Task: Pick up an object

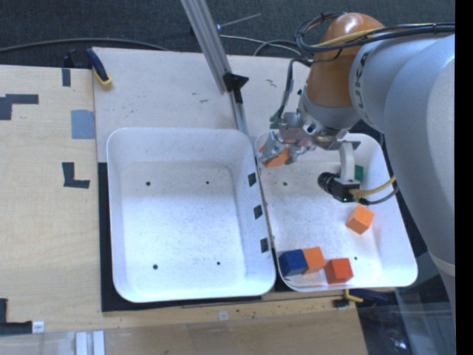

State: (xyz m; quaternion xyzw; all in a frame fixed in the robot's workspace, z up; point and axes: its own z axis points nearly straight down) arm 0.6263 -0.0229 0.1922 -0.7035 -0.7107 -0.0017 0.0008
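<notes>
While three blocks sit along the near rim of the right bin (384,268), a blue block (293,262), an orange block (314,257) touching it and a red-orange block (338,270) just beside, another orange cube (360,219) lies farther in, apart. Beyond, the gripper (279,151) hangs over the bin's far left corner, clenched on a small orange object (273,160). The left bin (118,198) adjoins on the bench (44,220). A metal rail (211,39) slants behind.

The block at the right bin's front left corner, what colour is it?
Blue, clearest in the camera view.
</notes>
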